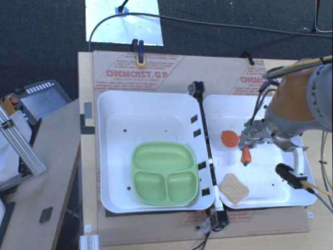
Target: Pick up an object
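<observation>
Step in hand: closing in on a pick in the right bin (270, 191); by my judgement the grasp is not yet settled.
How to do it well: come straight down over the long axis of the orange carrot-like piece (245, 157), so the two fingers take it across its narrow width. It looks smooth and rounded, so a centred grip should stop it squirting out sideways, and the lift should wait until it is firmly pinched.
Tool: the tool (248, 139) sits low over the right bin, at the end of the grey arm with its orange band (291, 100). Whether it is wide or narrow I cannot tell (its own body hides the tips from this angle).
Task's thing relative to tool: the carrot-like piece lies just below the tool, its upper end touching or nearly touching it, possibly pinched there, though the view is too poor to say.
Neighbours: a round red-orange piece (229, 138) lies just beside the tool on its left; a tan slice like bread (233, 188) rests near the bin's front edge, well clear.
Left bin: a green divided tray (165, 172) lies in the left bin (151, 108) on the surface.
</observation>
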Action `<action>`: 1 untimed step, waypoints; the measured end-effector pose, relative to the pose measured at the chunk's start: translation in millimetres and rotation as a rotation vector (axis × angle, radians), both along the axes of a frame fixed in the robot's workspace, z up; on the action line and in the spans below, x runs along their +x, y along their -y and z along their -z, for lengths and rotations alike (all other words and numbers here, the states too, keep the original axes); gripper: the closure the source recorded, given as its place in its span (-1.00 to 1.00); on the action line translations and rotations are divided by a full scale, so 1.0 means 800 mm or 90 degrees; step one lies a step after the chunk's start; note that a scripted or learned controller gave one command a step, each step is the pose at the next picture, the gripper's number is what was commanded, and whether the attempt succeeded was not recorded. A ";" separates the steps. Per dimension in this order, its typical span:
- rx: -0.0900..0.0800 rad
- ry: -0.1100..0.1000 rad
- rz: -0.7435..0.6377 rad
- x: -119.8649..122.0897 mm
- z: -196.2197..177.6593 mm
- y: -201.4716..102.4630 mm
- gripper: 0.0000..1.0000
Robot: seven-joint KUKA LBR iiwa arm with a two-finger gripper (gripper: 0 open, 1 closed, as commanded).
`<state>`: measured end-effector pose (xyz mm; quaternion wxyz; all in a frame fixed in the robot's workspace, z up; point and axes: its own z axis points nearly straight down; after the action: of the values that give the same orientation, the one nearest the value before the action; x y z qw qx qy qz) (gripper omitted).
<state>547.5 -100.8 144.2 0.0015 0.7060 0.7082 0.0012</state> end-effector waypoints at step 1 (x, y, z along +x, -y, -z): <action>0.000 0.003 -0.001 0.004 -0.077 -0.009 1.00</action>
<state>550.6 -93.7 205.9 0.0031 0.7054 0.7088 0.0025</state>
